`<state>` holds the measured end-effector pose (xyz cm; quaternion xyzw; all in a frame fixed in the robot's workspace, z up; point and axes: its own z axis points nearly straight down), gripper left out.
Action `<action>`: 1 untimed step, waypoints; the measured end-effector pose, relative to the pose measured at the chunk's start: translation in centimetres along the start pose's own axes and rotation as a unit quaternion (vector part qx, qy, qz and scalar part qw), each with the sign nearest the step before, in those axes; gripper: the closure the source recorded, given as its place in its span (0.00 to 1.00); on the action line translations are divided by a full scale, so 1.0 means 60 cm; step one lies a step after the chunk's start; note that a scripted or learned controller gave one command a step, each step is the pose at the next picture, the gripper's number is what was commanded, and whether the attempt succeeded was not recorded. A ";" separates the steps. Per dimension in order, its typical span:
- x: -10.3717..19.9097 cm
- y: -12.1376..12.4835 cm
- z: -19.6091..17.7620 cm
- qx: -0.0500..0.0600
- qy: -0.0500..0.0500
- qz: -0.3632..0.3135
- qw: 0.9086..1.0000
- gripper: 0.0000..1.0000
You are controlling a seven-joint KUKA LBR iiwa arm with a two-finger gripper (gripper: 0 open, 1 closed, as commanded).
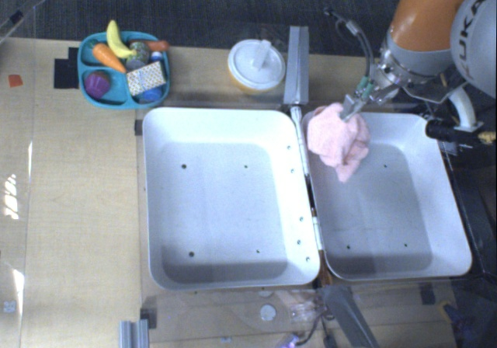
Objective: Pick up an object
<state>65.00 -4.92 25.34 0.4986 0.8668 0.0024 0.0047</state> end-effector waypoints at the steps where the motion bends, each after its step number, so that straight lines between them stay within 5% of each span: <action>1: -0.006 -0.024 0.111 0.001 0.001 -0.258 0.966 1.00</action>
